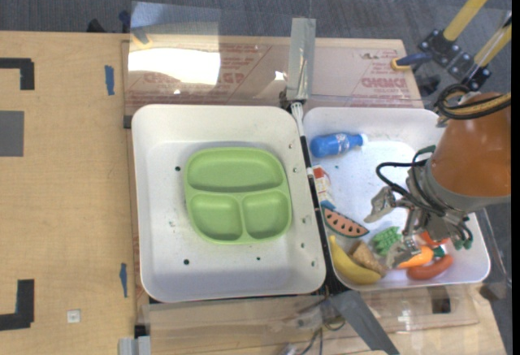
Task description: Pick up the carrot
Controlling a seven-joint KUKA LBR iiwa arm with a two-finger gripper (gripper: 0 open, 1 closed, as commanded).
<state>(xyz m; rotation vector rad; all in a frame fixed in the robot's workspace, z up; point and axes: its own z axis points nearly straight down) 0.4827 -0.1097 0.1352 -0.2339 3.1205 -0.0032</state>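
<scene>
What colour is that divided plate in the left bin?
Light green: the divided plate shows plainly in the camera view, lying in the white left bin.

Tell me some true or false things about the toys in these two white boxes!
1. The green plate sits in the left bin. True.
2. The blue bottle lies on the green plate. False: it lies in the right bin, near its top edge.
3. The claw is down over the right bin, close to the carrot. True.
4. The banana lies beside the blue bottle. False: it is at the bin's bottom edge, below the watermelon slice.
</scene>
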